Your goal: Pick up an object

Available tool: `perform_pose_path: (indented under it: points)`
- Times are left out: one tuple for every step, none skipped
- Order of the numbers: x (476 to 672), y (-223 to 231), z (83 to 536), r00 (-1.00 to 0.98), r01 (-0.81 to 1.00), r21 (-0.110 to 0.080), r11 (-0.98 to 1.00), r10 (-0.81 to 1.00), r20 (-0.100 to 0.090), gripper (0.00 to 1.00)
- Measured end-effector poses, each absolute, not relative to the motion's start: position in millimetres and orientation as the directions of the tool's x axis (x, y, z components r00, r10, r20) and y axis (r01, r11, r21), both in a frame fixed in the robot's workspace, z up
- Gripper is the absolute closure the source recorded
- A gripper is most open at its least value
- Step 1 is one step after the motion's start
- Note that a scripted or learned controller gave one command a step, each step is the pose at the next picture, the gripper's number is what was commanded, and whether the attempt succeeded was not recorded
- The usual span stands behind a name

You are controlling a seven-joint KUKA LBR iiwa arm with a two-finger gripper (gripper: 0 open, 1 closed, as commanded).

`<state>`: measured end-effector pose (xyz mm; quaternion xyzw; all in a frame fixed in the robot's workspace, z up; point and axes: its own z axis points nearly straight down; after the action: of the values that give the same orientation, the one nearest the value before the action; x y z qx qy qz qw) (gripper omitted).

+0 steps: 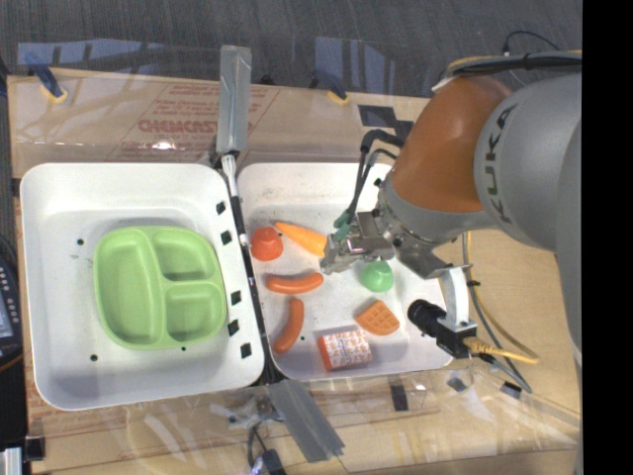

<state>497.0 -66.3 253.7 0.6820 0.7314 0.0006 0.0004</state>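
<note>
A KUKA arm's gripper (341, 253) hangs low over the right bin (297, 181), just beside the right end of a toy carrot (302, 237); whether it grips anything cannot be told. Near it lie a green ball (376, 276), two sausages (294, 284), a waffle piece (377, 318) and a small can (343, 348). A green divided plate (158, 287) sits in the left bin (49, 196).
</note>
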Motion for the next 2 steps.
perform_pose_path:
  points:
    - [496.5, -66.5, 252.6, -0.069, 0.998, -0.001, 0.069, 0.998, 0.0, 0.0]
    - [504.9, -96.0, 164.5, -0.066, 0.998, -0.007, 0.066, 0.998, 0.001, 0.0]
